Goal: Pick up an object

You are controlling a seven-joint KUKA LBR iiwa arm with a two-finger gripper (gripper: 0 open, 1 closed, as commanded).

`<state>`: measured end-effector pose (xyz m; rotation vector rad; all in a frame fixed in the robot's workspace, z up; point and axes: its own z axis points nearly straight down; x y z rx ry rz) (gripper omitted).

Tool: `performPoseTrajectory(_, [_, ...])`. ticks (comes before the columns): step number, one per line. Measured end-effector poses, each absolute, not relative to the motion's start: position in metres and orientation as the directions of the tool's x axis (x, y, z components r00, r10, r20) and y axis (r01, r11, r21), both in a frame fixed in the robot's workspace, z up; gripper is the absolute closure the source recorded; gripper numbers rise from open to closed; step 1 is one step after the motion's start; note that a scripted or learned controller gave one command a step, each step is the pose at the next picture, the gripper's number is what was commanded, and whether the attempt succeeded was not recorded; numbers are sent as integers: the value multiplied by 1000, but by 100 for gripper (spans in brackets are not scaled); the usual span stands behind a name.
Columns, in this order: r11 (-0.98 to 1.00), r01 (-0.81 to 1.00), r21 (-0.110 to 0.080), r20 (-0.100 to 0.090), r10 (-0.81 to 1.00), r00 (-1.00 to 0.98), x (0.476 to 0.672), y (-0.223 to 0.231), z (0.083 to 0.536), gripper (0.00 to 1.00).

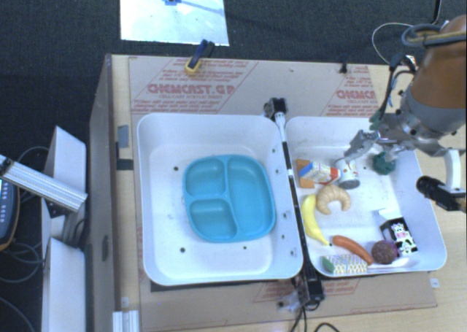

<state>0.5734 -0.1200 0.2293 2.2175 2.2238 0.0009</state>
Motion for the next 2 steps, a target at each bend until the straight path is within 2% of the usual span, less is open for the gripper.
performPoseTrajectory(1, [1,1000,0,-1,1000,-1,613,-156,136,0])
performPoseTrajectory(2, [4,1000,2,1,1000,-4,654,-108,90,0])
